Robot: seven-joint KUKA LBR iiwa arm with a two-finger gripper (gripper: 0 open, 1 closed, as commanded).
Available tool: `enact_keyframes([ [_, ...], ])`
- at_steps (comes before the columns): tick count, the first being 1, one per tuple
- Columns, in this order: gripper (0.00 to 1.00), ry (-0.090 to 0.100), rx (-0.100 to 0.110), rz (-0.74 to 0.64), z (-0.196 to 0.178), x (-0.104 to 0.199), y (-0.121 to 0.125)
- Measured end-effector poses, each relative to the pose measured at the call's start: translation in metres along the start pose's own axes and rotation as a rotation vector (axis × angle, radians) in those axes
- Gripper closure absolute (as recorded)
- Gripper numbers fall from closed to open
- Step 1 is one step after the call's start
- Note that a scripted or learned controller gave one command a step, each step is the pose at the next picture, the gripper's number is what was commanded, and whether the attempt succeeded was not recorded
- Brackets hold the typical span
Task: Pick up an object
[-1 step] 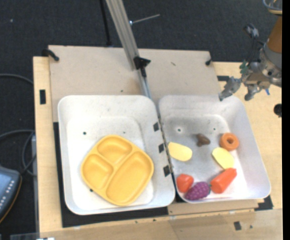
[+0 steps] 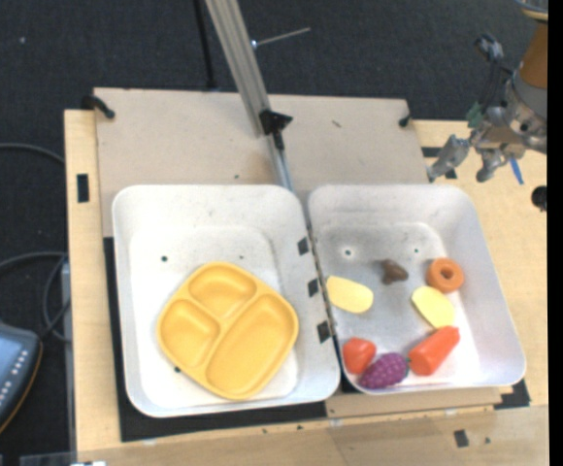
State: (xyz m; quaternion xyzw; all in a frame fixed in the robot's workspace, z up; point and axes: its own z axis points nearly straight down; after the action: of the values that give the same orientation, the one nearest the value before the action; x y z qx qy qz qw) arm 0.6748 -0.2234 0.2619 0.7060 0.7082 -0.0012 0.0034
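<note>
Claw (image 2: 466, 160) spread above glossy ring-shaped orange doughnut (image 2: 446, 275).

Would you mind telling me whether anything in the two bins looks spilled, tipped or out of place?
Nothing stands out. The yellow divided plate lies flat in the left bin, and the toy foods, including the orange ring and purple grapes, sit loosely inside the right bin.

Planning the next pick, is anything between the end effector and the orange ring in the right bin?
Nothing visible. The end effector sits above the right bin's far right corner, and the orange ring lies uncovered below it, apart from its neighbours.
</note>
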Motion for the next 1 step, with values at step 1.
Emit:
enact_keyframes([
  [1, 0.00, 0.010, 0.014, -0.002, 0.0976, 0.0755, -0.0738],
])
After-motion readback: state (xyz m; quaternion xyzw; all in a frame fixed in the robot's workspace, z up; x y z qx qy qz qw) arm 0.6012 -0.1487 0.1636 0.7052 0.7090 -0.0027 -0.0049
